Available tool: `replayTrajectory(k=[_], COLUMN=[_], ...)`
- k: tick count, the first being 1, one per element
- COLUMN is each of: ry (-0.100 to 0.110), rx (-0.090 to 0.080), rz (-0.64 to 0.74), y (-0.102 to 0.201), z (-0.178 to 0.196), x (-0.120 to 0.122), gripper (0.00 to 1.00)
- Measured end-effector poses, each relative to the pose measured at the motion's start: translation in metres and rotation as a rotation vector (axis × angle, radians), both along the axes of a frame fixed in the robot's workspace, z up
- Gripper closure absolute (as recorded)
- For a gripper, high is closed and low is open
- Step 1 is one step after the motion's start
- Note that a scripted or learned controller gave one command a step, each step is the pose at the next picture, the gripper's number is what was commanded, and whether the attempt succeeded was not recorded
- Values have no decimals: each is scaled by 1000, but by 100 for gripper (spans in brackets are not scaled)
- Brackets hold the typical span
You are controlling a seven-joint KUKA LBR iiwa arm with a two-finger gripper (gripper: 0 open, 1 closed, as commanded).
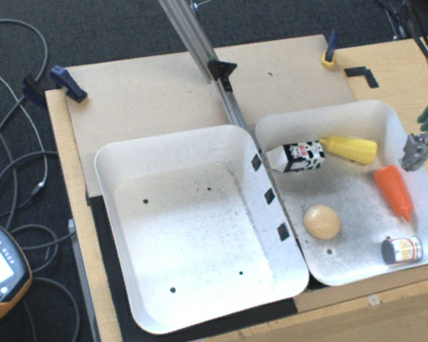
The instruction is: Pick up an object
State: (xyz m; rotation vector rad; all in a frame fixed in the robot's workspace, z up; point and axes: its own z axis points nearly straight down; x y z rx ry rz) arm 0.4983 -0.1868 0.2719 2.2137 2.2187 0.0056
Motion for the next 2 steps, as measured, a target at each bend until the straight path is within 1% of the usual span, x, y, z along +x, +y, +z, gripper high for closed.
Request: replayTrajectory(k=[1,2], ry=[10,11], rx=[6,7], rz=[4,5], y=[48,102], z=[-15,-30], x=[17,26], gripper=[100,100])
